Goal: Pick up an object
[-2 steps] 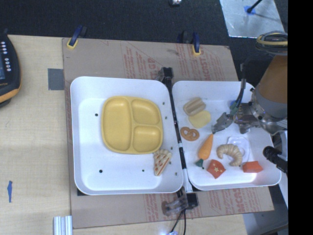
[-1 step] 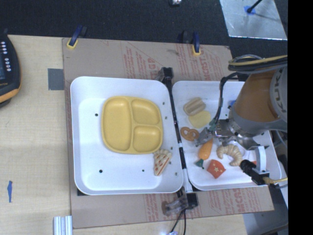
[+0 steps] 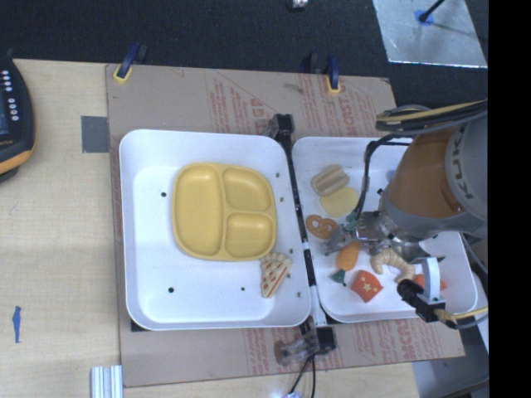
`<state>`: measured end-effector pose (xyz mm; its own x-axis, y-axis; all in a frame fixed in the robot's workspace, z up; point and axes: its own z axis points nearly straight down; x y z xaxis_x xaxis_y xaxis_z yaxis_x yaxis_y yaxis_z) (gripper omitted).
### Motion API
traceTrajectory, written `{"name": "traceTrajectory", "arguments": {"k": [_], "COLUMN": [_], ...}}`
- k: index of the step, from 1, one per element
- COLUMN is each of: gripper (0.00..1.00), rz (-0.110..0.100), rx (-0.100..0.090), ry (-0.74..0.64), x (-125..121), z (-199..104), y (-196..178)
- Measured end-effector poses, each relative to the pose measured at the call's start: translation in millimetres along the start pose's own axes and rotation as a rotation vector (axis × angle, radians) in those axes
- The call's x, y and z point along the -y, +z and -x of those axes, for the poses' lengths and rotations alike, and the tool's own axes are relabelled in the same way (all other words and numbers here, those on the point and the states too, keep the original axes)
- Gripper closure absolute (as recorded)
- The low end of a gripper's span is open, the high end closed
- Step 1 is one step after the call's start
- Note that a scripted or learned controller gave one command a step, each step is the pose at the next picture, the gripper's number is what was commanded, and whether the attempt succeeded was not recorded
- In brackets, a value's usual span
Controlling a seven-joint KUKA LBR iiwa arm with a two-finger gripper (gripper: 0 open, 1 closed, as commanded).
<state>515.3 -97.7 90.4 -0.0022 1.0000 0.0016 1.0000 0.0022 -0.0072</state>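
While your arm (image 3: 431, 181) leans over the right bin (image 3: 465, 301), the gripper (image 3: 365, 232) sits low among the toy food, and you cannot tell its state. Just beside it lie a carrot (image 3: 348, 256), a pretzel (image 3: 320, 225) and a red piece (image 3: 366, 285). Your left bin (image 3: 141, 222) holds a yellow divided plate (image 3: 222, 211) and a sandwich wedge (image 3: 274, 274).

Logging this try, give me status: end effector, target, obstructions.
End effector low in right bin, among toy food; grip unreadable. Carrot and pretzel close beside it. Yellow tray sits in left bin.
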Motion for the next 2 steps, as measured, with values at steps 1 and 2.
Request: {"name": "traceTrajectory", "arguments": {"k": [1,2], "gripper": [1.0,1.0], "rz": [0.002,0.012], "rx": [0.002,0.0], "ry": [-0.001,-0.009], "x": [-0.4,-25.7], "z": [1.2,-81.2], "y": [-11.6,-106.3]}}
